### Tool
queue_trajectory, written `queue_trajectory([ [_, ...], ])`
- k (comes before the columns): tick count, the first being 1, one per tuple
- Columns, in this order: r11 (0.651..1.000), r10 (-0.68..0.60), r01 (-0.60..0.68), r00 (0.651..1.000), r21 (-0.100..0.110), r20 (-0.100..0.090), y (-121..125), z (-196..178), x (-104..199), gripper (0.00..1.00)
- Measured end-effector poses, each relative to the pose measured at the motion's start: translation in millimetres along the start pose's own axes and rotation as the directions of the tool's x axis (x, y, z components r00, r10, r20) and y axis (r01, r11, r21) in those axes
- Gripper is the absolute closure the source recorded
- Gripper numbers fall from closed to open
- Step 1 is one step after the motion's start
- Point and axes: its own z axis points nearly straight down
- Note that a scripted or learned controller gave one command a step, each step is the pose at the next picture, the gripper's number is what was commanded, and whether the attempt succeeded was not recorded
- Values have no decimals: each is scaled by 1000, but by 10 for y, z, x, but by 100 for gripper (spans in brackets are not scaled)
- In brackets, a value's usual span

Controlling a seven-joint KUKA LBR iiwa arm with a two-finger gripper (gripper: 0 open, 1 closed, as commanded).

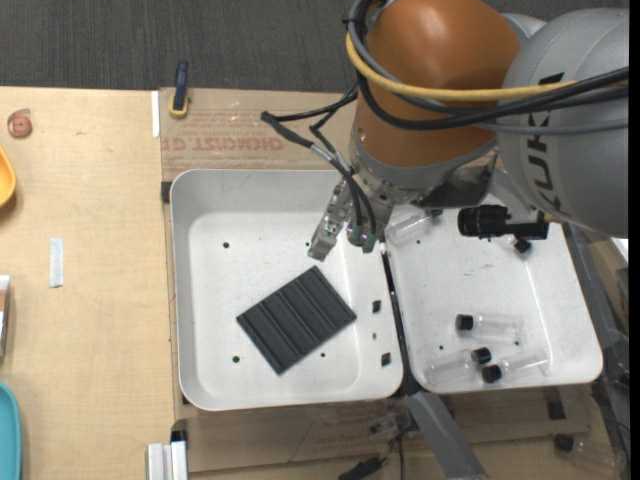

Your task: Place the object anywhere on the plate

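Plate (297,319), dark ribbed, flat in left bin (200,268) on bench; pincer (340,230) state unclear.

- Arm (560,98): grey, enters from the right, orange band (435,63) above the wrist.
- Gripper (338,230): points down and leftward, fingers set close together, nothing visible between them.

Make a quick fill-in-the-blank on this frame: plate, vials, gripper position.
1. The dark ribbed plate lies in the ____ bin.
2. The clear vials with black caps lie in the ____ bin.
3. The gripper hangs over the left bin, toward its ____ edge.
4. The band above the wrist is ____.

Missing words: left; right; right; orange
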Motion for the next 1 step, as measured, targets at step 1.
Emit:
queue_trajectory([
  [1,957,-288,288,957,-1,-1,-69,406,245,100],
])
